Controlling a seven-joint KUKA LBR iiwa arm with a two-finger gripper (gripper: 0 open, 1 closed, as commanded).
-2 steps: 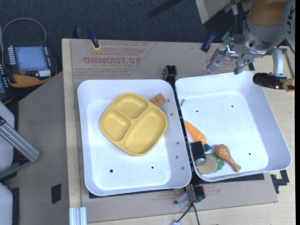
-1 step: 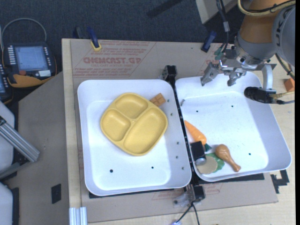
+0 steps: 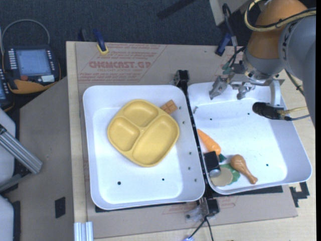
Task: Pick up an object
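Toy chicken drumstick lies near the front edge of the right bin, beside the carrot. Gripper hovers at that bin's rear edge, fingers open, holding nothing.

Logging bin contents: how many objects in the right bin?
4, all near its front left corner: orange carrot, black block, greenish disc, drumstick. The block overlaps the disc, so something small may be hidden beneath.
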